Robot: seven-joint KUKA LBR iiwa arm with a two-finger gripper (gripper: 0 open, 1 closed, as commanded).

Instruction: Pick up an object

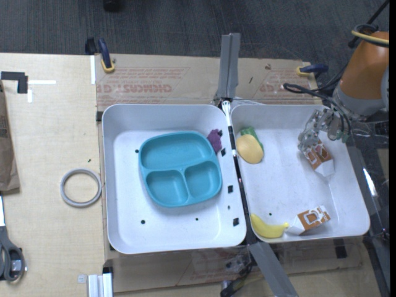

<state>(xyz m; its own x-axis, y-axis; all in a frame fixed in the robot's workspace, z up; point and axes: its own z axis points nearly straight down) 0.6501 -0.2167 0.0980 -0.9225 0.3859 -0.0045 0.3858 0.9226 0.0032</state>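
My gripper [309, 140] hangs over the far right part of the right bin [281, 184], under the grey wrist with its orange band. A small white and brown carton [320, 159] lies tilted right at the gripper's tip; whether they touch is unclear. A yellow rounded fruit [250, 149] with a green piece [249, 132] behind it rests at the bin's far left. A banana [269, 228] and a second small carton [314, 218] lie along the near edge.
The left bin [124, 215] bears a teal divided plate [180, 168] and a small purple object [215, 140] against the dividing wall. On the bench to the left lie a grey tape ring [81, 187] and scissors [9, 262].
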